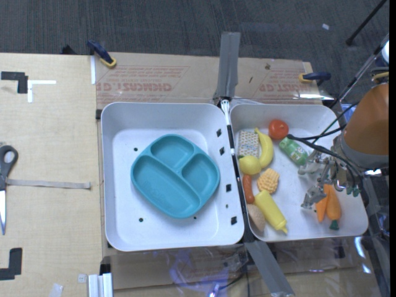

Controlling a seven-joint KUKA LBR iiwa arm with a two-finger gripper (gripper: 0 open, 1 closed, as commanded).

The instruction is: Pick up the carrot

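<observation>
While the gripper (pixel 317 193) hangs at lower right of the right bin (pixel 297 231), the carrot (pixel 330 206) lies just right of it, long axis near-vertical; finger state unclear.

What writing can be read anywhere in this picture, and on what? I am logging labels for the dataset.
Red print on the cardboard sheet behind the bins: upside down and blurred; not readable with confidence.
Green bottle in the right bin: any label is too small to read.
No other text visible.
</observation>
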